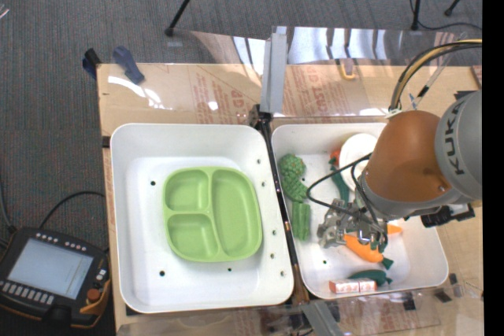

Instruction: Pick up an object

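Note:
My gripper (344, 230) hangs low over the middle of the right bin (429, 267), under the orange wrist band. An orange carrot-like toy (367, 251) lies just right of and below it, partly covered by the gripper. To the gripper's left lie a dark green pod (302, 220) and, further up, a knobbly green toy (293, 170). A white round object (357, 147) sits at the bin's back, partly behind the arm. Near the front wall lie a teal piece (370, 275) and a small red and white box (352, 287).
The left bin (134, 169) holds a light green divided plate (213, 214). A metal post (274, 75) rises behind the wall where the two bins meet. Black cables loop around the wrist. A teach pendant (51, 271) lies off the bench at the lower left.

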`<act>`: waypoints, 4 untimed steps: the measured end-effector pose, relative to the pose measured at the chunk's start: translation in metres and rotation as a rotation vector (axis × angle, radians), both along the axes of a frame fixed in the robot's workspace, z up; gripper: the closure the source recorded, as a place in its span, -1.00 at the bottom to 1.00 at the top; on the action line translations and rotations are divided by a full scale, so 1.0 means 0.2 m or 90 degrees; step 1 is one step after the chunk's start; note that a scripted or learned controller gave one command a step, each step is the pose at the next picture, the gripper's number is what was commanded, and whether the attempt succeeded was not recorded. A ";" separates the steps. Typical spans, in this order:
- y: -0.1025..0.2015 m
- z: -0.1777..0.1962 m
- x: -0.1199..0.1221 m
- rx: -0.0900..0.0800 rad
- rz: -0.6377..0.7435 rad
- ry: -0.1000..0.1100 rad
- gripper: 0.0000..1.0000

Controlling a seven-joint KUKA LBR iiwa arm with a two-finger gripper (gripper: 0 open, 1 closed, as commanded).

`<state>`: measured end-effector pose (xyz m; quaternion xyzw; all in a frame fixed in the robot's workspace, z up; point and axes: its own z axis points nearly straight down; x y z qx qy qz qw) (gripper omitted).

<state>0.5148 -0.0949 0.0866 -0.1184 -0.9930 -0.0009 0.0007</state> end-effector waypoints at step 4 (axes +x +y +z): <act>0.14 0.77 0.37 -0.001 -0.254 -0.001 -1.00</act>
